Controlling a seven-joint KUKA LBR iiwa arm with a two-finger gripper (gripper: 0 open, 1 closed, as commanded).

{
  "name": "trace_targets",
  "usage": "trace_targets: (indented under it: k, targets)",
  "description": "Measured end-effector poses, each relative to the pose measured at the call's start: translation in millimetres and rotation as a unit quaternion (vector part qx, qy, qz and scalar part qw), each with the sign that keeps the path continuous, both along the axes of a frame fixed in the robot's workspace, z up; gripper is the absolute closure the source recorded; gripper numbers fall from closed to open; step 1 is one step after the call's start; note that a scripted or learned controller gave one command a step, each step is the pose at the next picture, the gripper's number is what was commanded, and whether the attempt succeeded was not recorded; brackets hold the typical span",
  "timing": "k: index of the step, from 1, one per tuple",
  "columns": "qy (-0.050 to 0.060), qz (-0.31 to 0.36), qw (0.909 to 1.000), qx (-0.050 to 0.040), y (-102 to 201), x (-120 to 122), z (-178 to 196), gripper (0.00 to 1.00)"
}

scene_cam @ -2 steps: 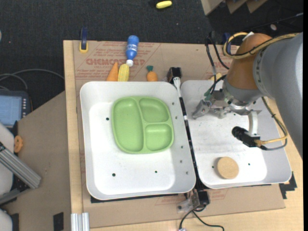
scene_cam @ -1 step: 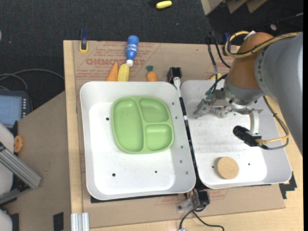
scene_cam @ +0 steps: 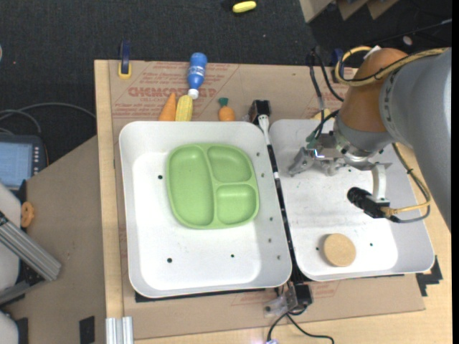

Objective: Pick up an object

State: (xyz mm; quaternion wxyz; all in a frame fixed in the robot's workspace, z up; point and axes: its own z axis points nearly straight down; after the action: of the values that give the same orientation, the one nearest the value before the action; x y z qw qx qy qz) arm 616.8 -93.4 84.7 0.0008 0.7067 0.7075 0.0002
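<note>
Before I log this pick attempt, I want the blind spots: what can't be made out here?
1. Camera view: the far right part of the right bin is covered by the arm and gripper, so anything beneath them is hidden.
2. Camera view: the tan disc is too small to tell its material.
3. Camera view: the small black item at the bins' far edge is too small to identify.

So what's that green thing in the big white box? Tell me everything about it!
It's a pale green plate, smooth like plastic, squarish with rounded corners. Ridges split it into three sections: one long one on the view's left, two smaller ones on its right. It lies flat, right way up, in the left bin, touching only the bin's floor.
</note>
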Motion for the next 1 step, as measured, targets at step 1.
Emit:
trace_targets:
  k: [1]
  targets:
    - [0.0,0.0,1.0,0.0,0.0,0.0,0.0,0.0]
